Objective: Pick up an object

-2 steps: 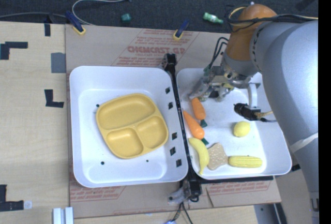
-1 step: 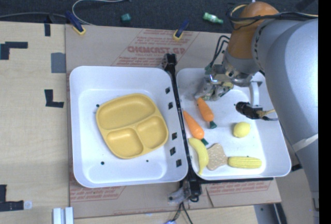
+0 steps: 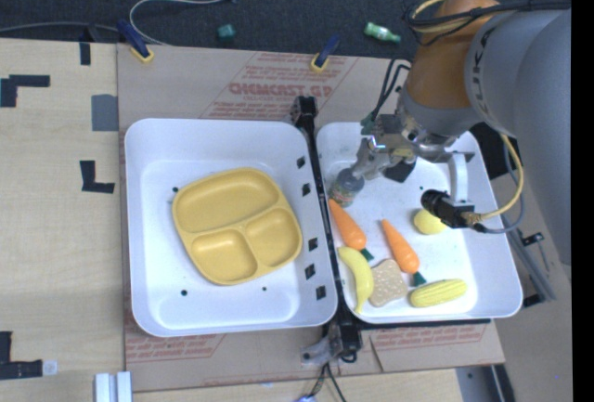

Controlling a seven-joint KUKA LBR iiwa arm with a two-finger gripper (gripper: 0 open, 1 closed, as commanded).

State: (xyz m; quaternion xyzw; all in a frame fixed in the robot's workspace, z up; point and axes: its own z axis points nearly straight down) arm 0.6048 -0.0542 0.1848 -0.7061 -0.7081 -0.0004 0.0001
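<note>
Two white bins sit side by side on a surface. The left bin [image 3: 148, 233] holds a yellow divided plate [image 3: 238, 224]. In the right bin [image 3: 497, 284], the jaws [image 3: 345, 188] hang just above a carrot [image 3: 345, 226]; whether they are wide or narrow cannot be told. Nearer lie a banana [image 3: 357, 277], bread slice [image 3: 388, 284], second carrot [image 3: 400, 245] and corn cob [image 3: 437, 292].

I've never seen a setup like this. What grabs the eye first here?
The big grey and orange robot arm reaching in from the right stands out first, its gripper low over the right bin. That bin holds bright toy food: two carrots, a banana, a corn cob and a lemon. In the left bin lies a yellow divided plate.
</note>
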